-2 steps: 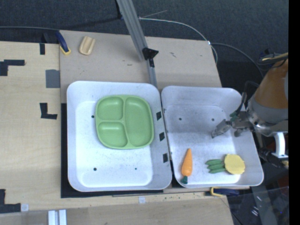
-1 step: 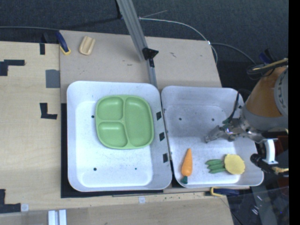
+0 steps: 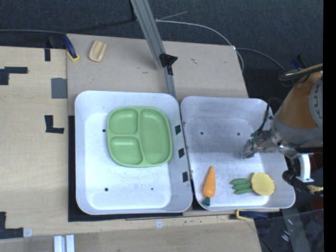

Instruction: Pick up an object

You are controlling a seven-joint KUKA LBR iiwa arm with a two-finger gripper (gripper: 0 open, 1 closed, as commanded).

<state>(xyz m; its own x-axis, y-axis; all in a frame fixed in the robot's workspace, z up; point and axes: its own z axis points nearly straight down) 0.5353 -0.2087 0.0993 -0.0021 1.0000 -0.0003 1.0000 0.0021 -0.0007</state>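
Note:
An orange carrot (image 3: 209, 181) with a green tip lies near the front of the right bin (image 3: 220, 114). To its right lie a green bean pod (image 3: 241, 185) and a yellow round piece (image 3: 262, 184), touching each other. My gripper (image 3: 249, 151) hangs low over the right part of this bin, a little above and behind the yellow piece. I see nothing between its fingers. The arm reaches in from the right edge.
The left bin (image 3: 89, 193) holds a green divided plate (image 3: 140, 136). A grey pole (image 3: 149, 25) slants over the bench behind the bins. A small tan block (image 3: 97, 51) and a blue-yellow clip (image 3: 70, 48) lie at the bench's back left.

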